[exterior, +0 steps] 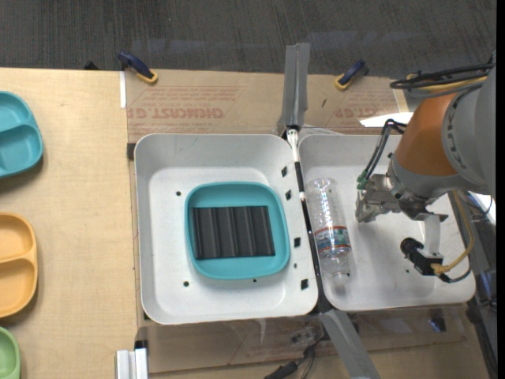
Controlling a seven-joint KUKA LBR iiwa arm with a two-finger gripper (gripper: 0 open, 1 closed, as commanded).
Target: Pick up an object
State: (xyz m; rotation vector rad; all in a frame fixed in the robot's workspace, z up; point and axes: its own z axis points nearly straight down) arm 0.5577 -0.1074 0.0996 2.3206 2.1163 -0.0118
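Note:
A clear plastic water bottle point(330, 227) with a red and blue label lies lengthwise along the left wall of the right bin point(394, 290). My gripper point(368, 205) hangs low over that bin, a short way right of the bottle's upper half and apart from it. Nothing shows in its grasp. The grey arm with its orange band point(426, 144) comes in from the right above the bin. A teal tray point(235, 231) with a dark ribbed insert sits in the middle of the left bin point(158, 212).
A black cable fitting point(417, 253) hangs off the arm over the right bin's floor. Teal point(16, 144), orange point(14, 263) and green point(6, 354) plates lie on the bench at far left. Two clamps point(138, 68) point(349, 73) hold cardboard behind the bins.

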